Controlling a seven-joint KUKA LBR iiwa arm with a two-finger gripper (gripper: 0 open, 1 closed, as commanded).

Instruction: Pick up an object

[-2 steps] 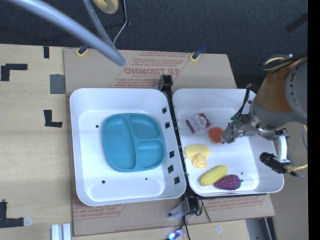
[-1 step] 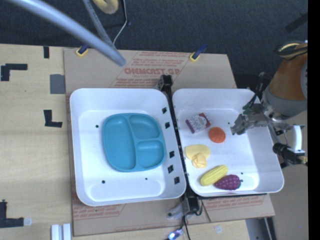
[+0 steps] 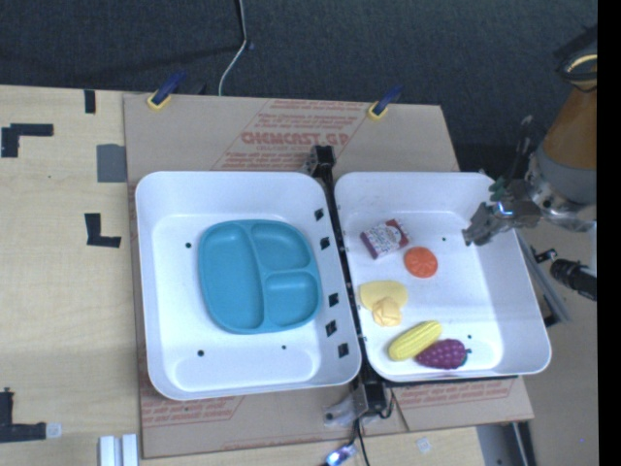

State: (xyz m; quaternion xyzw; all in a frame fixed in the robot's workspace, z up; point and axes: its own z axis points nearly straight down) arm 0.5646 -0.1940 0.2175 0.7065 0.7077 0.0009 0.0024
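Taking the right-hand white plastic bin (image 3: 505, 289) as the landmark: at its near edge lies a purple toy bunch of grapes (image 3: 443, 354), touching a yellow toy corn cob (image 3: 414, 339) just to its left. Farther in, toward the wall it shares with the left bin, sits a pale yellow lumpy toy, perhaps a pear or a cheese piece (image 3: 384, 302). Beyond that, near the middle of the bin floor, is a small orange round toy fruit (image 3: 420, 262), and just left of it a red and white snack packet (image 3: 384, 238).

The hand (image 3: 482, 227) hangs over the bin's far right part, apart from every toy; whether its fingers are spread or closed cannot be told.

The orange fruit is the likeliest pick, being nearest the hand. It looks light, rigid and smooth, so probably slippery; a grip across its widest middle would suit best.

In the left bin rests a blue plastic divided plate (image 3: 260, 275).
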